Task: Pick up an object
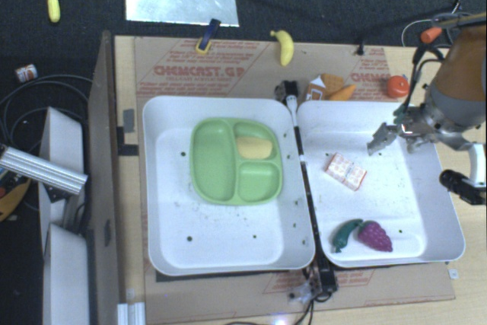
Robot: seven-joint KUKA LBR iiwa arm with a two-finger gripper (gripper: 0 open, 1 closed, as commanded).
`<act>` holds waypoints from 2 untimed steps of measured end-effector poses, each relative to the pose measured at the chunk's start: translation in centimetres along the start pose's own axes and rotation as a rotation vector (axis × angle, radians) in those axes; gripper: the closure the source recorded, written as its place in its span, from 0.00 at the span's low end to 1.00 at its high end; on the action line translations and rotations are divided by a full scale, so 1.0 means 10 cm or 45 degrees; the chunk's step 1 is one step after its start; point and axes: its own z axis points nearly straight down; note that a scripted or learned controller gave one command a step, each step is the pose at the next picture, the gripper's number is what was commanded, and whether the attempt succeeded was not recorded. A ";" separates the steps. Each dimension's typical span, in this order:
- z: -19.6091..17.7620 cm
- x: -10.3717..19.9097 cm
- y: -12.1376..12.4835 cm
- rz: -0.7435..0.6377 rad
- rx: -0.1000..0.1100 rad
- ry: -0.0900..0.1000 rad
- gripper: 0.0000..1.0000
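Note:
In the right bin (pixel 434 240) lie a pink-and-white checkered block (pixel 346 171), a green pepper (pixel 346 234) and a purple grape bunch (pixel 375 236). My gripper (pixel 396 141) hangs over the upper right part of this bin, to the right of and slightly above the block. It looks open, with nothing between its fingers. The left bin (pixel 171 240) holds a green divided plate (pixel 228 171) with a yellow item (pixel 255 147) in its upper right compartment.
On the bench behind the bins lie a banana (pixel 284 47), an orange carrot-like piece (pixel 340 92) and an orange-red ball (pixel 396 86). A black divider strip (pixel 303 179) runs between the bins. The arm (pixel 460 80) stands over the right bin's right side.

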 end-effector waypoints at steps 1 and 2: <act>0.00 0.00 0.00 0.000 0.000 0.000 0.00; 0.00 0.00 0.00 0.000 0.000 0.000 0.00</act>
